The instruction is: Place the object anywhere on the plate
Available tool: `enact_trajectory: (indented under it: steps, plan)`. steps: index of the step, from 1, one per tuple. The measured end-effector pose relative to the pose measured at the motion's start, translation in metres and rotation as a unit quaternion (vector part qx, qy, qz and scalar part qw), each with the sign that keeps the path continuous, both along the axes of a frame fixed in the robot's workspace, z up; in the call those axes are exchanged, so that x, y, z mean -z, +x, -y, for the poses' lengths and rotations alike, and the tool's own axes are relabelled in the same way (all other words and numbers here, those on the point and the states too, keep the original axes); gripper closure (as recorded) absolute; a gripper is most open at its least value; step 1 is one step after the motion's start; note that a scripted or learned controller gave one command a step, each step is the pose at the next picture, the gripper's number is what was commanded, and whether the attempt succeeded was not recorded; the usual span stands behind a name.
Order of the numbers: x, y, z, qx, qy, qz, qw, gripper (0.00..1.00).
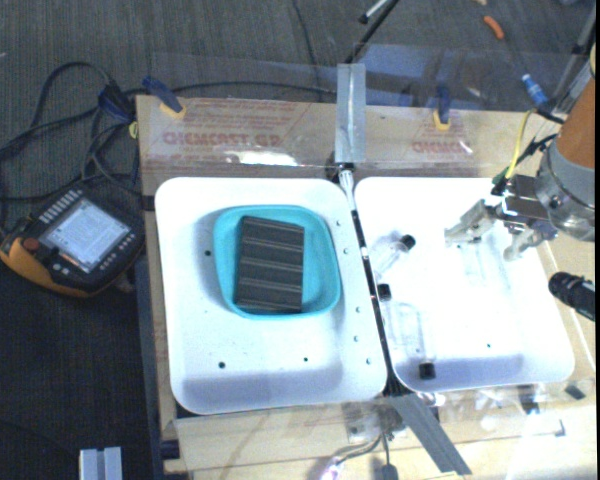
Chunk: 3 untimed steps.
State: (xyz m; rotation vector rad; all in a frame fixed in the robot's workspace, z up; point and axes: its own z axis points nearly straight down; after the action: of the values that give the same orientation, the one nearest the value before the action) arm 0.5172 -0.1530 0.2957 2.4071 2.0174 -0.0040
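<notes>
Camera view: dark ridged block point(271, 264) is already sitting on the teal plate point(325, 268), left bin point(180, 298).
Hand point(492, 230): hovering over right bin point(540, 348), fingers spread, gripping nothing.
Left: looks done.

A handheld control pendant point(75, 240) with a lit screen lies on the dark floor point(60, 388) beyond the worktop's point(270, 433) left edge, cables point(55, 98) trailing behind it.

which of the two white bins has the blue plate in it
The left bin, the one farther from the gripper. It holds the blue plate with a dark ridged block lying on it.
</notes>
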Motion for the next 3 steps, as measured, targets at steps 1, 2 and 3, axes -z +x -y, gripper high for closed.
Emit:
enact_trajectory:
  steps: [1, 2, 3]
  plan:
    - [0.033, -0.034, -0.022, 0.024, 0.0007, -0.001, 0.9997, 0.0]
    - [-0.005, -0.033, 0.056, 0.046, -0.0001, 0.0, 0.9989, 0.0]
    - [-0.005, -0.033, 0.056, 0.046, 0.0, 0.0, 0.999, 0.0]
